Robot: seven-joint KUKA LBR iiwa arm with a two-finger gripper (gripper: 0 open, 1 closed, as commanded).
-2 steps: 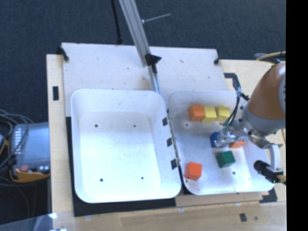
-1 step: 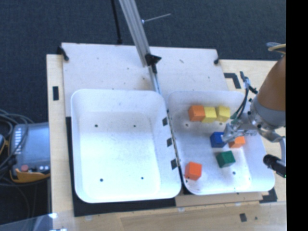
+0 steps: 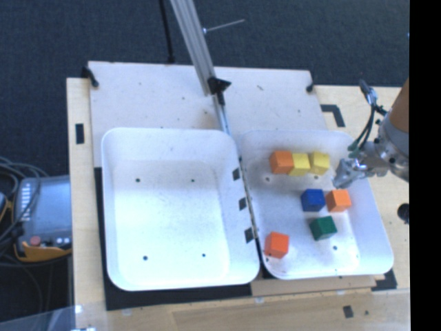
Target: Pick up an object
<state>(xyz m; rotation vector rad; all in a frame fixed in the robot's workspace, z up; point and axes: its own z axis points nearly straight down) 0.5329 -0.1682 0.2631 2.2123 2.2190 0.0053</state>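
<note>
Nearest the camera, at the lower edge of the right bin [image 3: 368,254], we note a lone orange cube [image 3: 277,244] close to the divide between the two bins. Further in sits a green cube [image 3: 322,227], with a blue cube [image 3: 313,199] just above it and a second orange cube [image 3: 339,200] just beside the blue one on its right. Along the far side of this bin we record a row of three touching blocks: an orange block [image 3: 281,162], then a yellow block [image 3: 301,164], then another yellow block [image 3: 320,162]. The left bin [image 3: 114,150] lies alongside, its rim touching the right bin's rim. The gripper [image 3: 344,176] enters from the right, hanging over the right bin between the end of the yellow row and the second orange cube, close above that cube's upper edge. We cannot tell whether the pincer is open or closed; it appears as a blurred grey mass, and we see no block held in it. A slanted metal rail [image 3: 195,36] crosses the backboard behind the bins.
</note>
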